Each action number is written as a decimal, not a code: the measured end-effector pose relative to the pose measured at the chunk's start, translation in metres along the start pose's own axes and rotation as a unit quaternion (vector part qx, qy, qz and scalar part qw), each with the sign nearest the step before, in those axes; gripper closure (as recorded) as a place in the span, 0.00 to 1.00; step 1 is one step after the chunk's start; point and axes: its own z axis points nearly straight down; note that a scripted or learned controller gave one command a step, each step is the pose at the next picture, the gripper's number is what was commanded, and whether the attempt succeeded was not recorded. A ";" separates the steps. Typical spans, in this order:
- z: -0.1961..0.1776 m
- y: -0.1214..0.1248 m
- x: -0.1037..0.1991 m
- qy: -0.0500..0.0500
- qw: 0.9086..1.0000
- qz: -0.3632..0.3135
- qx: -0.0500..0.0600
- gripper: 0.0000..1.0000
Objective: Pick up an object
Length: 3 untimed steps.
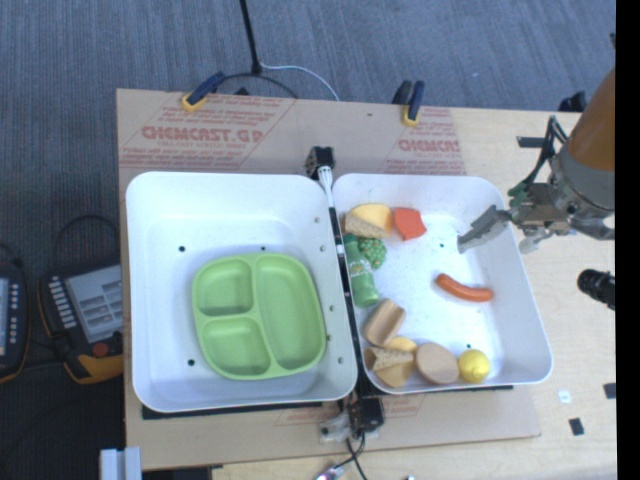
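We see a sausage lying flat in the right bin, apart from the toy foods along its left wall.

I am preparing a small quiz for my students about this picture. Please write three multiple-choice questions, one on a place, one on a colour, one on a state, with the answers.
1. Where does the divided plate lie?
A. in the left bin
B. in the right bin
C. on the bare bench

2. What colour is the sausage?
A. blue
B. orange-red
C. white

3. Where is the claw in relation to the sausage?
A. pressed down on it
B. lifting it clear of the bin
C. apart from it, above the bin's upper right part

Answers: 1 A, the green plate rests on the floor of the left bin. 2 B, the sausage in the right bin is orange-red against the white floor. 3 C, the claw shows up and right of the sausage, with bare floor between them.
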 end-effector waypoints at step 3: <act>0.171 0.029 -0.045 0.000 0.959 -0.283 -0.003 0.00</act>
